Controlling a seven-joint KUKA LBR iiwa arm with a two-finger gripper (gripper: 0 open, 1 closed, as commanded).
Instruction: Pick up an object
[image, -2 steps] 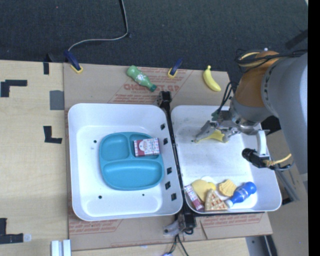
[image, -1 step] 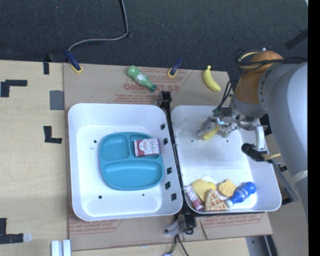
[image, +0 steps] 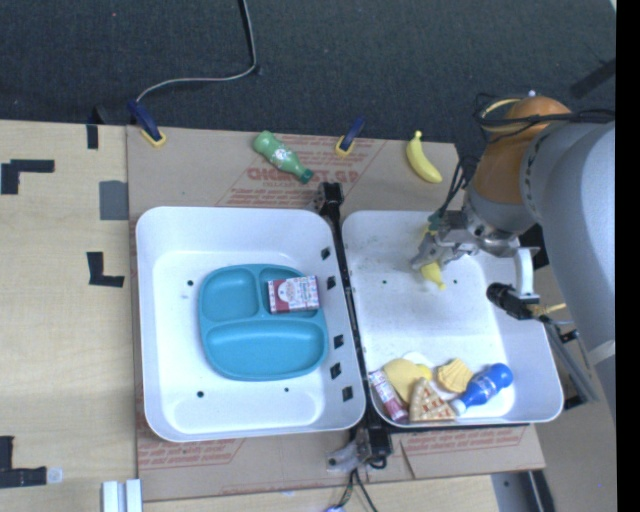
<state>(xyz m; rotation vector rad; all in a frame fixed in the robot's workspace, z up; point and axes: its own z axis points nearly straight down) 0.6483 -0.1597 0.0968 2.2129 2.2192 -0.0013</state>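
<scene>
My gripper (image: 432, 262) is down in the right bin (image: 400, 310), over its upper middle floor. A small yellow object (image: 433, 273) sits right at the fingertips; it is partly hidden, so I cannot tell what it is, nor whether it is clamped or merely touched. I cannot tell how the gripper is set.

Right bin, near corner cluster: a blue bottle (image: 486, 386), a waffle-patterned wedge (image: 430, 402), a pale yellow lump (image: 405, 375), a small orange-yellow piece (image: 453, 375) and a red packet (image: 387, 395), packed close together, several touching.

Left bin (image: 165, 250): a blue divided tray (image: 250, 335) near the centre, with a red and white carton (image: 293, 294) lying in its upper right compartment.

On the cardboard beyond the bins: a green bottle (image: 282, 157) on its side and a banana (image: 422, 160), well apart.
</scene>
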